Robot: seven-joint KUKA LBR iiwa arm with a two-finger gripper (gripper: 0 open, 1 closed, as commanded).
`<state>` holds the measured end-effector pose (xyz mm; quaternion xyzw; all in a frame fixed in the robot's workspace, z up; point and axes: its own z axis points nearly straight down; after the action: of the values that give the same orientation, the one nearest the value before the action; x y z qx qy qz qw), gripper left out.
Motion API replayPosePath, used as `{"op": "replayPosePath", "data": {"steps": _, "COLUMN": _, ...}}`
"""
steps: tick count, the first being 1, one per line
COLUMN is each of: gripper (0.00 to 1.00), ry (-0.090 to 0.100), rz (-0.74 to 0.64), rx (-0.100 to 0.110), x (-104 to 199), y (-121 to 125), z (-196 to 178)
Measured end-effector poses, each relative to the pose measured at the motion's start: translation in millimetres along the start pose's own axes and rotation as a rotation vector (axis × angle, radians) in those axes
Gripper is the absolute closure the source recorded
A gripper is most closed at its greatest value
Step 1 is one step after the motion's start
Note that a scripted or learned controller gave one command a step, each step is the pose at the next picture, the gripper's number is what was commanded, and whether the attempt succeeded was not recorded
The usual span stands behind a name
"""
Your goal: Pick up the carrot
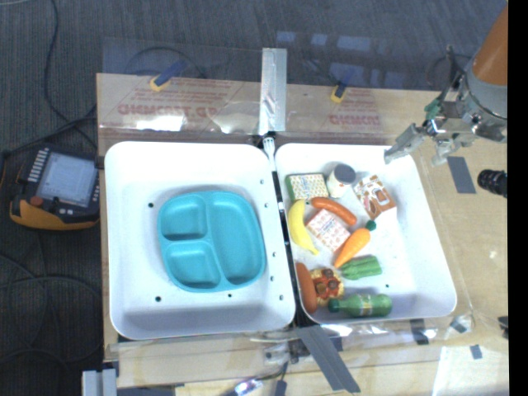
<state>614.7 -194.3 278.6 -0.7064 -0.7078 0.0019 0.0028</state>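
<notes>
The carrot [354, 244], orange with a small green top, lies tilted in the middle of the right bin [429, 246], among other toy foods. It rests against a checkered packet [327, 231] on its left and a green cucumber [359, 266] just below it. My gripper [421, 149] hangs above the bin's far right corner, well up and to the right of the carrot. It is open, its fingers spread apart with nothing between them.
Around the carrot lie a banana [298, 226], a sausage [334, 210], a cracker box [306, 186], a can [342, 174], a red-white packet [373, 195] and a green bottle [360, 305]. The left bin [132, 172] holds a teal divided tray [210, 238].
</notes>
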Motion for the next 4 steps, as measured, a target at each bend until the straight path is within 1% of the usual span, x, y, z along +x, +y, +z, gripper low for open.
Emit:
{"op": "replayPosePath", "data": {"steps": 1, "gripper": 0.00, "ry": 0.001, "rz": -0.038, "rx": 0.002, "x": 35, "y": -67, "z": 103}}
{"op": "replayPosePath", "data": {"steps": 2, "gripper": 0.00, "ry": -0.003, "rz": -0.125, "rx": -0.014, "x": 18, "y": -82, "z": 191}}
{"op": "replayPosePath", "data": {"steps": 3, "gripper": 0.00, "ry": -0.004, "rz": 0.252, "rx": -0.025, "x": 46, "y": -111, "z": 190}}
{"op": "replayPosePath", "data": {"steps": 4, "gripper": 1.00, "ry": -0.001, "rz": 0.250, "rx": -0.018, "x": 47, "y": -110, "z": 184}}
